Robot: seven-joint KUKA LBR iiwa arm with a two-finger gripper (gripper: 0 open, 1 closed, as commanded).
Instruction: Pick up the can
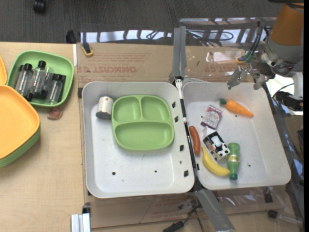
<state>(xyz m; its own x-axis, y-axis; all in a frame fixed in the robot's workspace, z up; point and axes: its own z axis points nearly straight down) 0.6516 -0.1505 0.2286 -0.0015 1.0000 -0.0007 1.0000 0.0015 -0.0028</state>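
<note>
The can (103, 107) is found lying on its side in the left bin (96, 178), close to that bin's far left corner and just beside the left edge of the green divided plate (143, 122); whether the two touch cannot be told. The pincer (247, 79) is seen at the far rim of the right bin (280, 173), raised above it, with its two fingers spread apart and nothing held between them. It is therefore well apart from the can, with the whole green plate and the divider between the bins lying in between. In the right bin a carrot (236, 108), a small printed packet (211, 116), a sausage (194, 139), a black and white box (216, 146), a banana (215, 164) and a green bottle (233, 160) are noted; none is the object sought. The step in hand is judged to be the approach, with no grasp yet begun. The next move is judged to call for a crossing to the left bin, the pincer being brought over the can and its open fingers set across the can's rounded sides before any descent. A risk is noted that the can may roll, or that a finger may foul the plate's edge.
</note>
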